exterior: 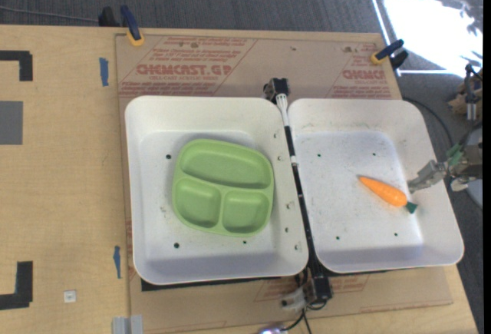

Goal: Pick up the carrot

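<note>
Where the counter [54,194] runs bare and tan along the left, there is wide flat room before the first bin's rim. The left bin [146,248] holds a green divided plate [222,186] set toward its middle, with white floor showing all around it and more at the near side. The two bins meet edge to edge along a dark seam with a clamp [276,88] at the far end. In the right bin [337,248] the carrot [383,191] lies flat on the floor, slanted, its green tip pointing toward the right wall, with open white floor to its left and in front. My gripper [430,173] sits at that bin's right edge, just beside the carrot's green end. I cannot tell whether my fingers are spread or pressed together, and nothing is seen between them.
</note>
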